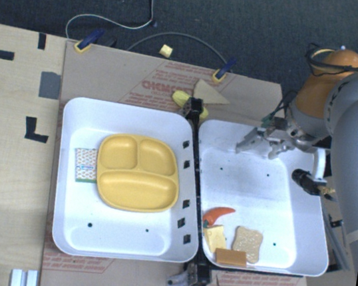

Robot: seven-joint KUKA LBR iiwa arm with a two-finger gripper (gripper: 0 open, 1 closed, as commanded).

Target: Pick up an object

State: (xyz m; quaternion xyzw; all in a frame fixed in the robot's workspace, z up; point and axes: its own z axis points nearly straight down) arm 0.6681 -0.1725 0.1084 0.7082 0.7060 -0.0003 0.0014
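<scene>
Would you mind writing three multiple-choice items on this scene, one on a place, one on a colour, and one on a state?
1. Where does the divided plate lie?
A. in the left bin
B. in the right bin
C. on the cardboard

2. What colour is the divided plate?
A. blue
B. yellow
C. green

3. Where is the hand relative to the small items?
A. pressed on the toast slice
B. over the right bin's far end, apart from them
C. above the left bin

Answers:
1 A, it rests inside the left bin.
2 B, it is plainly yellow.
3 B, the hand hangs near the far rim of the right bin while the items lie at the near end.
</scene>
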